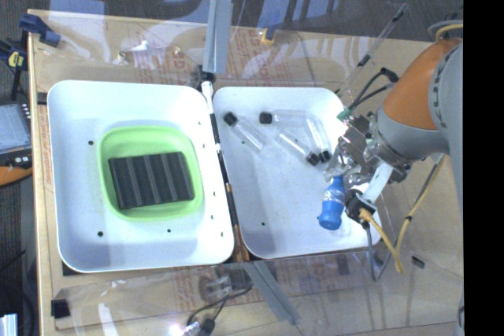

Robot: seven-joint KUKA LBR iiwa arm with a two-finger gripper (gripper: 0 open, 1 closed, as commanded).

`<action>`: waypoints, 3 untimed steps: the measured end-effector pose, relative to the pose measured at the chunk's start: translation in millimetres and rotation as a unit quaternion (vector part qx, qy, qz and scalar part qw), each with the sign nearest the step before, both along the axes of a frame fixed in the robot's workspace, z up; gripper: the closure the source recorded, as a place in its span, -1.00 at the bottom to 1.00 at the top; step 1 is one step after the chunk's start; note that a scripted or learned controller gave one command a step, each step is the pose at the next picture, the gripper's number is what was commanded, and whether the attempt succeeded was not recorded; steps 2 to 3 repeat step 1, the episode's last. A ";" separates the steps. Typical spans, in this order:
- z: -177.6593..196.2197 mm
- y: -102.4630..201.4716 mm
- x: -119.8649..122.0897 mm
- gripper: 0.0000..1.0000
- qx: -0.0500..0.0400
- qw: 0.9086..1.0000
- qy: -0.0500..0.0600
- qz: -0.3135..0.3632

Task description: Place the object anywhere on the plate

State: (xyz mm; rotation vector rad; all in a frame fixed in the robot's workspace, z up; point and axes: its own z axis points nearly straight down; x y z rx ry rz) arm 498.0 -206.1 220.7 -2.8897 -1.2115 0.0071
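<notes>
Step in hand: by the look of it, getting the blue object (pixel 331 208) securely out of the right bin (pixel 272 216) so it can be carried to the plate (pixel 112 147).
Blue object: it lies in the right bin near the right wall, towards the front corner, directly under the gripper (pixel 345 186) and touching or nearly touching it.
Gripper: it hangs low over the bin's right side; whether it is released or clenched on the blue object cannot be told, because the wrist hides the contact.
Plate: green, in the middle of the left bin (pixel 71 102), with a dark ridged pad (pixel 150 177) covering most of its floor; well apart from the blue object.
Clutter: several clear tubes (pixel 295 144) with black caps lie across the back half of the right bin, just behind the gripper.
Doing it well: the arm (pixel 417 106) should confirm a firm hold before lifting, then rise straight up, so the nearby tubes are not dragged along.
Route: it needs enough height to clear the two bin walls that meet between the bins.
Release: low over the pad, near the plate's middle, so the object does not roll off the rim.
Risk: a slanted or shallow hold could let the object slip during the crossing.
</notes>
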 end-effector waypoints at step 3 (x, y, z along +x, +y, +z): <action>0.1 0.0 0.0 -1.00 0.000 1.000 0.000 0.000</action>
